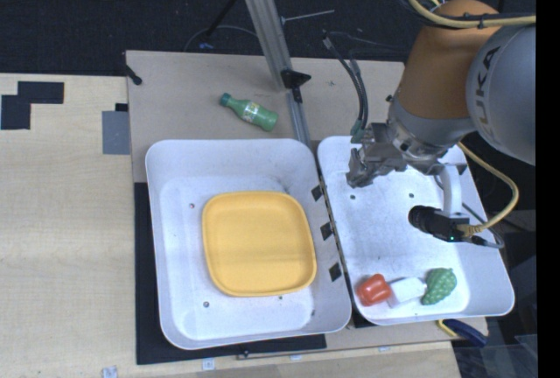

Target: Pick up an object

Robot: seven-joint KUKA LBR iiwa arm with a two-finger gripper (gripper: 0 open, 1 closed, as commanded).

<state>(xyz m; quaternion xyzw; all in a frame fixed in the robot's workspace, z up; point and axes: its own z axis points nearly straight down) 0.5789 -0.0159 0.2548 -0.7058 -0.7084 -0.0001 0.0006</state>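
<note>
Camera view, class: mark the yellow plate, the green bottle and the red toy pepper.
yellow plate (258, 242): camera view, middle of its flat face, left bin.
green bottle (250, 112): camera view, mid-body, lying on the bench behind the bins.
red toy pepper (374, 289): camera view, its centre, right bin's near edge.

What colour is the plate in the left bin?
Yellow; the plate shows plainly in the camera view.

Bench (175, 101): two white bins (166, 192) (side by side), green bottle (249, 111).
</note>
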